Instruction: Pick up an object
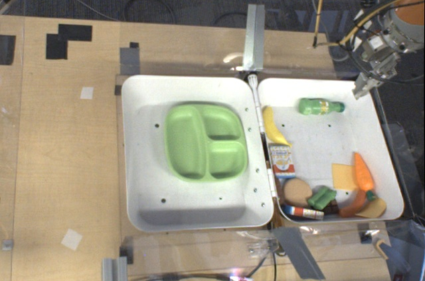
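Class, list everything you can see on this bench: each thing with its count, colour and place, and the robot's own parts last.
bins: two, white, side by side on the bench
tray: one, green, three compartments, left bin
bottle: one, green, lying at the top of the right bin
banana: one, yellow, right bin's left wall
carton: one, white and orange, below the banana
carrot: one, orange, right bin's right side
cheese slice: one, yellow, beside the carrot
gripper: one, grey, above the right bin's upper right corner

Both white bins [133, 160] look like smooth, matt plastic, and the green divided tray [202, 140] has a soft plastic sheen. The bench [60, 160] is pale wood-grain with a dull finish. The green bottle [320, 106] looks glossy, and the gripper [364, 86] is bare grey metal.
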